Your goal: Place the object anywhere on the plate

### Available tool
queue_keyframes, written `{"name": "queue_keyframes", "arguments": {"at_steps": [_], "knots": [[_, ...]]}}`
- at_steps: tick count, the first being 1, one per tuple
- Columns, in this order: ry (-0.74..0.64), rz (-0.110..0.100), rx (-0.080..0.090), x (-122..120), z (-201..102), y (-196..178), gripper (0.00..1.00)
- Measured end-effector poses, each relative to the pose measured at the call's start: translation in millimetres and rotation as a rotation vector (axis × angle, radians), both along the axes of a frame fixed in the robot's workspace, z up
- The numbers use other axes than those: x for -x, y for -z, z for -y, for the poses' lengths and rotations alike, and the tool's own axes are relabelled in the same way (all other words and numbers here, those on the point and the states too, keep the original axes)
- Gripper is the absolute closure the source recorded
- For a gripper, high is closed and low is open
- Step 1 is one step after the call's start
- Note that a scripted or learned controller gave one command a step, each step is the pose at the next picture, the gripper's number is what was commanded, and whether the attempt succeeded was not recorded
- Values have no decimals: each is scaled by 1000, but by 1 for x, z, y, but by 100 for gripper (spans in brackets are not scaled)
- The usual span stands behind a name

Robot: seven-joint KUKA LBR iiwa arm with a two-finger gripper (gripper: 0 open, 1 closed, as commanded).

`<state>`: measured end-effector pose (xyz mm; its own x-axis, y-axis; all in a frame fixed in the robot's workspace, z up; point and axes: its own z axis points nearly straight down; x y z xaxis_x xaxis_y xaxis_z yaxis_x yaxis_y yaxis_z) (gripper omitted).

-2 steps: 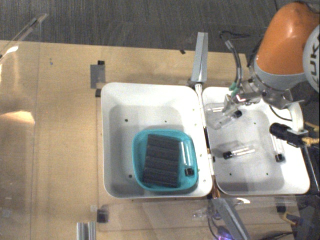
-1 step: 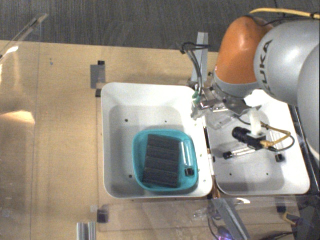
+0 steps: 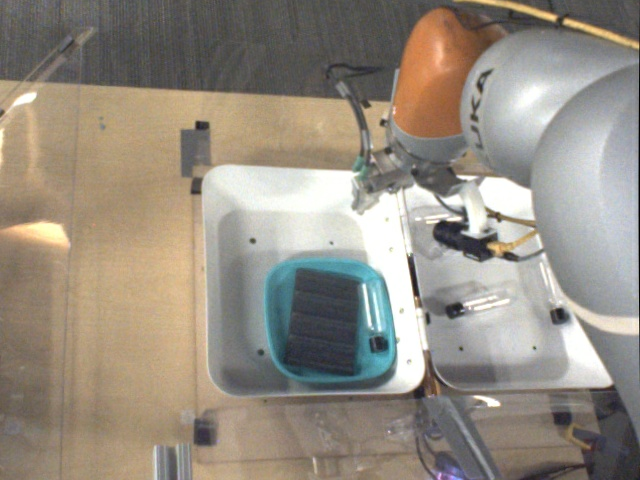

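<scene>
Nearest us looms the grey arm (image 3: 580, 168), "KUKA" partly readable on its casing.
Its hand (image 3: 372, 183) hovers over the far right rim of the left bin (image 3: 225, 268); we cannot tell whether it is parted or closed. A dark ribbed block (image 3: 322, 320) already lies on the teal plate (image 3: 375, 303) there. We judge clutter in the right bin (image 3: 520, 363) could snag a careless pass.
</scene>
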<state>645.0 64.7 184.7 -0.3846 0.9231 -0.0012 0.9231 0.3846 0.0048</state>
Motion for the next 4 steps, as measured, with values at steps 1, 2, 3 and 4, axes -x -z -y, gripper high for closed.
{"name": "queue_keyframes", "arguments": {"at_steps": [1,2,3,4], "knots": [[-31,5,-2,-25,-86,-30,100],[-143,5,-1,-25,-136,-45,100],[-219,9,0,0,-61,-157,100],[-324,1,0,-24,-104,-37,100]]}}
